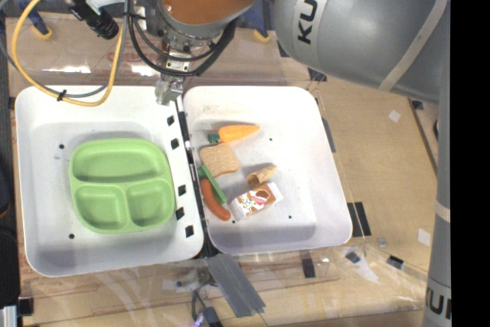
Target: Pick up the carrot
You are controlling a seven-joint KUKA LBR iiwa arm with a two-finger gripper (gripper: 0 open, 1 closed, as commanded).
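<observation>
The carrot point(238, 132), orange with a small green top at its left end, lies flat in the back part of the right bin point(321, 188). My gripper point(170, 90) hangs below the orange wrist band, over the back end of the seam between the two bins. It sits to the left of and behind the carrot, clearly apart from it, with nothing seen in its grasp.
Near the carrot lie a bread slice point(220, 159), a tan cone-shaped piece point(261, 176), a printed packet point(255, 201) and a red-orange long vegetable with a green stalk point(214, 199). The left bin point(38, 165) holds a green divided plate point(121, 184). A yellow cable point(31, 27) loops at back left.
</observation>
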